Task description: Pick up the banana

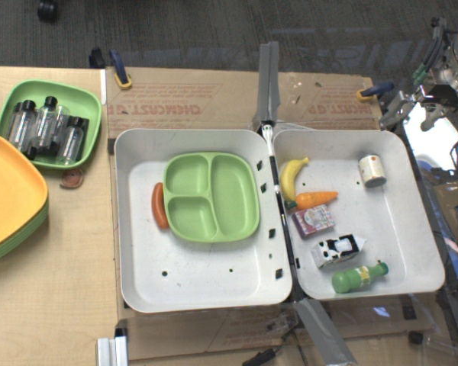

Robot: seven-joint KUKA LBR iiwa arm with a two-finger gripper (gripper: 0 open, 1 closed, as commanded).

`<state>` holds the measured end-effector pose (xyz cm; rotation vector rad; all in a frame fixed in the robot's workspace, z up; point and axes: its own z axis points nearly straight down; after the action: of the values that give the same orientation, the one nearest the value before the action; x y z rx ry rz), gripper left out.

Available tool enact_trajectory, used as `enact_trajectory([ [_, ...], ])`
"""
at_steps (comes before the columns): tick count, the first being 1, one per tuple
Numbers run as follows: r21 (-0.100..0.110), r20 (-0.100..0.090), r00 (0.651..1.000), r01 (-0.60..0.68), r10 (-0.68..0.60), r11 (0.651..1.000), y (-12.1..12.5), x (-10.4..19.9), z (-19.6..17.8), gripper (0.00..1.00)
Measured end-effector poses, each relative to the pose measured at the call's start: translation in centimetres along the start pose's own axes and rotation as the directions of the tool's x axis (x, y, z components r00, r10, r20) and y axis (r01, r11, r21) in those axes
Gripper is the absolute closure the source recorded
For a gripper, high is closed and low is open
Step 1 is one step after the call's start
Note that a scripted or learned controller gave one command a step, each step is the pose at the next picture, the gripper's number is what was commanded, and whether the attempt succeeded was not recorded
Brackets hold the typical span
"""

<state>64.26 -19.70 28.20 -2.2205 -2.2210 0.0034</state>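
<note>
The yellow banana (291, 178) lies in the right bin (412, 204), at its upper left, close to the wall between the two bins. It is curved, with its stem end pointing up and to the right. An orange carrot (317, 200) lies right under its lower end, touching or nearly touching it.
The right bin also holds a pink pouch (314, 220), a cow-patterned carton (339, 251), a green bottle (359, 276) and a white can (372, 170). In the left bin (137, 265) are a green divided plate (212, 197) and a red sausage (159, 205). Orange plates (11, 197) and a tray of bottles (49, 123) stand far left.
</note>
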Motion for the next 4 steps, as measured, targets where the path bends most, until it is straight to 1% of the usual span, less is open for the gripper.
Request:
enact_trajectory([
  [1,0.0,0.001,1.0,0.029,-0.029,1.0,1.6,2.5,4.1,0.0],
  [2,-0.001,0.0,0.937,0.348,-0.348,0.937,-0.3,5.7,6.5,0.0],
  [3,-0.001,0.001,0.922,0.388,-0.388,0.922,1.7,10.8,9.1,0.0],
  [4,-0.003,0.002,0.923,0.385,-0.385,0.923,1.7,10.7,8.1,1.0],
])
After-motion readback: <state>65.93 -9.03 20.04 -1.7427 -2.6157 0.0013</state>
